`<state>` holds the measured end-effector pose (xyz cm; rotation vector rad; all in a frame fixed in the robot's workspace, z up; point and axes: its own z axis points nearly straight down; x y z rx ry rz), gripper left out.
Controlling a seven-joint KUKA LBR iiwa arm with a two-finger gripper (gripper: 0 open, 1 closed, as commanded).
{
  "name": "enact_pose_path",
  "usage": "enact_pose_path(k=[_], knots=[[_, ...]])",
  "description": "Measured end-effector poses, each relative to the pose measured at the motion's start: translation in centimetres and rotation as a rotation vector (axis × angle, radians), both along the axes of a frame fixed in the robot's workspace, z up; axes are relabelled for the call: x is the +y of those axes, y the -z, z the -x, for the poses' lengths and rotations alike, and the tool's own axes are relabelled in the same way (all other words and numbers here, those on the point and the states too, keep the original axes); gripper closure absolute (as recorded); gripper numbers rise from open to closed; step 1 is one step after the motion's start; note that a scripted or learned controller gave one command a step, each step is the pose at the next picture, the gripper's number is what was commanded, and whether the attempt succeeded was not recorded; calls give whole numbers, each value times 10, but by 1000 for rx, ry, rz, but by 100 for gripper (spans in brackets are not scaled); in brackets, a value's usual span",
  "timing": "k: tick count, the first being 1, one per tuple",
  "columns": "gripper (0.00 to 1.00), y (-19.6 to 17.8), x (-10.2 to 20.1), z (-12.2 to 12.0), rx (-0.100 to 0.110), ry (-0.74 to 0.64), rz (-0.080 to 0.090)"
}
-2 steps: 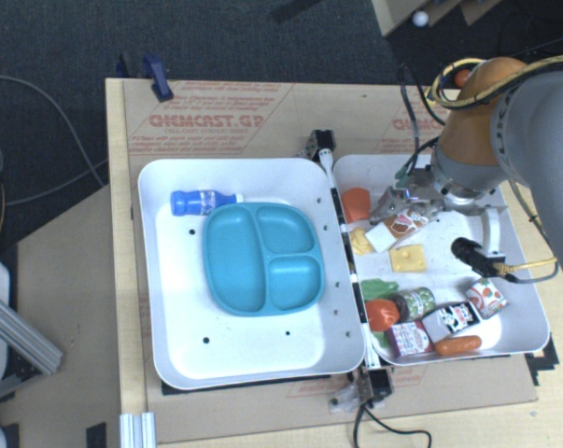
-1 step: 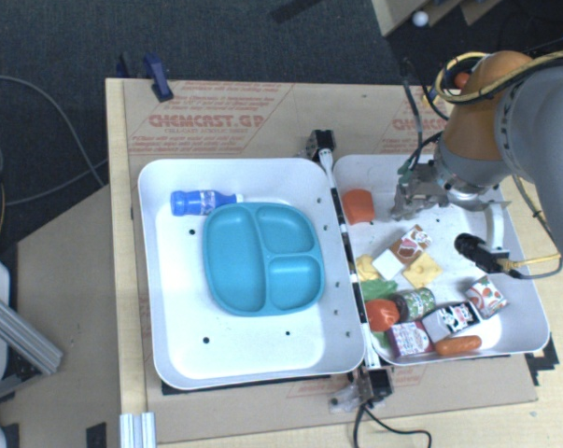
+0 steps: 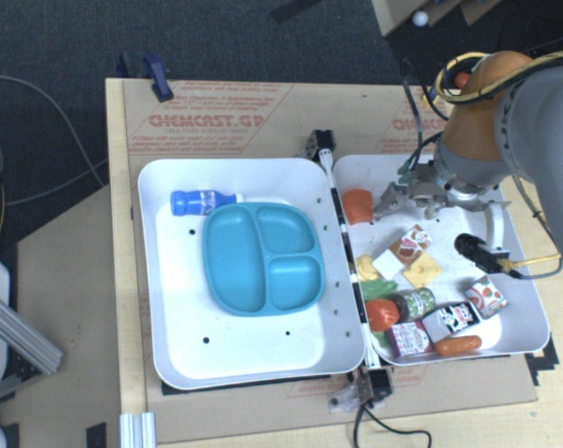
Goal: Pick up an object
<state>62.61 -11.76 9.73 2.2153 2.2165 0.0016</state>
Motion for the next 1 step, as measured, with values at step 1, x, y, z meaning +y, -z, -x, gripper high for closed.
enact_pose_path(k=[1], knots=[[0, 12, -6, 36, 8, 1, -5]])
